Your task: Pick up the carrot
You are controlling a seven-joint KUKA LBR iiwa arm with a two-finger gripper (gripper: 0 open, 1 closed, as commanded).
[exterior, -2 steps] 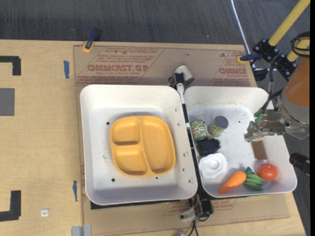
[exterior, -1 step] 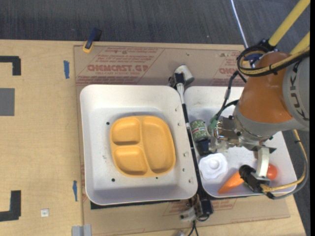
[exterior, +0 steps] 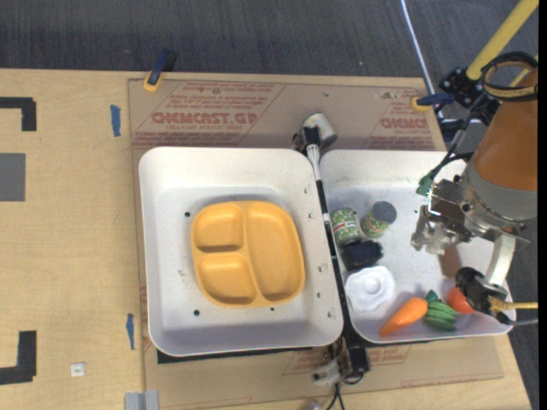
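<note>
Your carrot (exterior: 405, 313) lies in the right bin (exterior: 402, 173), near its front edge, tip pointing left, green top touching a green item (exterior: 442, 313). A white bottle (exterior: 369, 288) sits just beside its tip. The gripper (exterior: 440, 233) hangs above the bin's right side, well apart from the carrot; can't tell its finger state, too blurred. A yellow divided plate (exterior: 248, 252) sits in the left bin (exterior: 167, 229).

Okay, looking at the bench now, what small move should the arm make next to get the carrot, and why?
Probably shift the gripper toward the near edge of the right bin. The carrot lies there beside a white bottle and a green vegetable, and the gripper hangs apart from it, farther back.
</note>
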